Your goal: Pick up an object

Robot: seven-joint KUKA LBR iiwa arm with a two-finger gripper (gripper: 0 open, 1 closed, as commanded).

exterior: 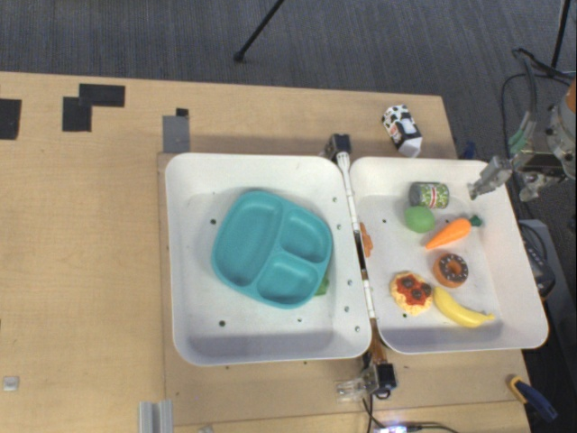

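1. The job is to pick up one thing, and it looks like it has not been done yet. Nothing is in the air. All the toys lie in the right bin (pixel 532 318).
2. The gripper (pixel 488 179) is at the far right edge of the right bin, just past the can (pixel 429 195). I cannot tell if it is wide or narrow, and I see nothing in it.
3. I will use the can as my marker. The green ball (pixel 418 219) sits just below the can and touches it or almost does.
4. The carrot (pixel 450 232) is below and to the right of the can, right beside the green ball.
5. The donut (pixel 451 270) is farther below the can, under the carrot. The pizza slice (pixel 411 291) and the banana (pixel 462 310) are farther down again, near the front of the bin.
6. The teal plate (pixel 273 247) is well to the left of the can, in the left bin (pixel 194 332).
7. A small black and white carton (pixel 401 129) lies on the tabletop (pixel 81 269) above the can, outside the bins.
8. What is left: go down to a toy, close on it, and lift it. The can looks nearest to the gripper.
9. The can has a green label, but the words are too small to read. I can read no other writing.
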